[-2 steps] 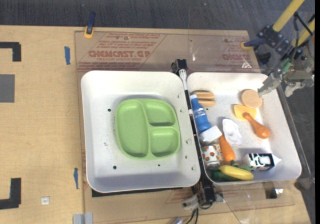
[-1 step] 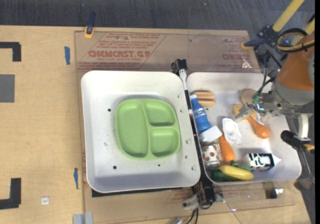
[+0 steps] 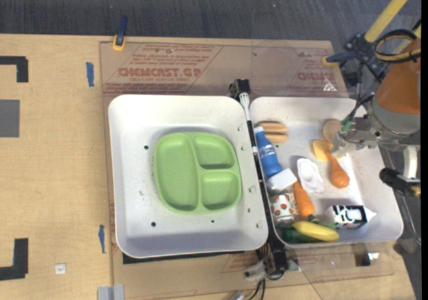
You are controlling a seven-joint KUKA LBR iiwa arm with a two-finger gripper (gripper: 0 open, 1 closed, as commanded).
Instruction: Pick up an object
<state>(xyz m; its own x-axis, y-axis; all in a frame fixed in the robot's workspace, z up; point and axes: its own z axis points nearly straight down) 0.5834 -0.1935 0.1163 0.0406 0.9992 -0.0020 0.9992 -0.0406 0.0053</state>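
Over the right bin (image 3: 391, 215), at its far right side, the pincer (image 3: 344, 139) hangs low on the grey arm with its orange band; whether it is spread or pressed together cannot be told. Just below it lie a yellow piece (image 3: 321, 151) and an orange carrot (image 3: 339, 173). Nearer the divider rest a blue bottle (image 3: 269, 159), a bread roll (image 3: 273, 131), a white item (image 3: 310, 175), a second carrot (image 3: 303, 200), a patterned cup (image 3: 283, 206), a banana (image 3: 316, 230) and a black-and-white box (image 3: 349, 215). A green divided plate (image 3: 198, 172) sits in the left bin (image 3: 127, 178) on the desk (image 3: 53, 158).
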